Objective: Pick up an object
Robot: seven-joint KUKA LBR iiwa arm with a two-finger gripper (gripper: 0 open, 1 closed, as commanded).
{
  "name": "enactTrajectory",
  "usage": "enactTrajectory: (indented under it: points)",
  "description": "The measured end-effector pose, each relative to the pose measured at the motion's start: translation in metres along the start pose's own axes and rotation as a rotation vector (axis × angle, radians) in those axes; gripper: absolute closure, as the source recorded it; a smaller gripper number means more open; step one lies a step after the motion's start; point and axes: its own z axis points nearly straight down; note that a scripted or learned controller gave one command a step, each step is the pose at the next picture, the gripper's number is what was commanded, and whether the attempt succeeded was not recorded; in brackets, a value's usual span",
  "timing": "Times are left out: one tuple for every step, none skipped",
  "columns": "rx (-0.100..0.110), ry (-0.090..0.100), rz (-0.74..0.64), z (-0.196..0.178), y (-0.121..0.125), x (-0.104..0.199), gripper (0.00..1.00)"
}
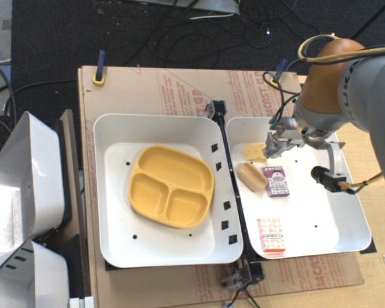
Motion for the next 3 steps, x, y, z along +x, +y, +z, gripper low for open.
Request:
enactTrajectory:
  points:
    - [-0.005,0.000,-0.007,-0.057,0.009,0.007,1.00]
    - [-0.004,-0.001,-0.006,-0.100,0.010,0.004,1.00]
    - [-0.004,0.000,-0.007,-0.154,0.011,0.004,1.00]
